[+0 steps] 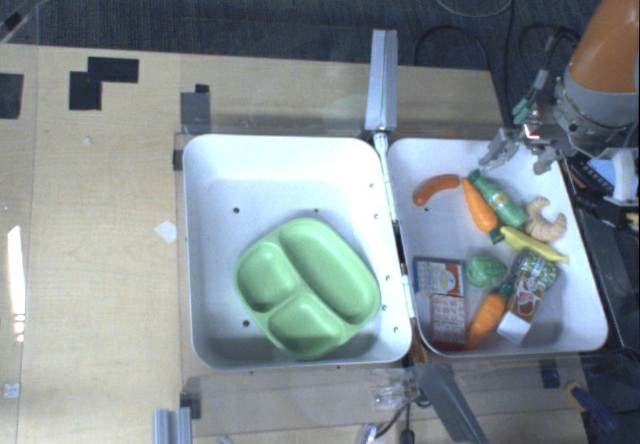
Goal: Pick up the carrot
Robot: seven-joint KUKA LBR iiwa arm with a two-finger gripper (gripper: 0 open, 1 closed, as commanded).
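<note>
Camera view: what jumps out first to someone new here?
The big green divided plate lying alone in the left bin draws the eye first. Next comes the jumble in the right bin: two orange carrot-like pieces, one near the top and one low down, packed among other toy food. The gripper hangs over that bin's upper right edge, with the arm's orange band above it.

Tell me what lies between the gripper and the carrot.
In the camera view, a green bottle lies between the gripper and the upper carrot, partly over it.
</note>
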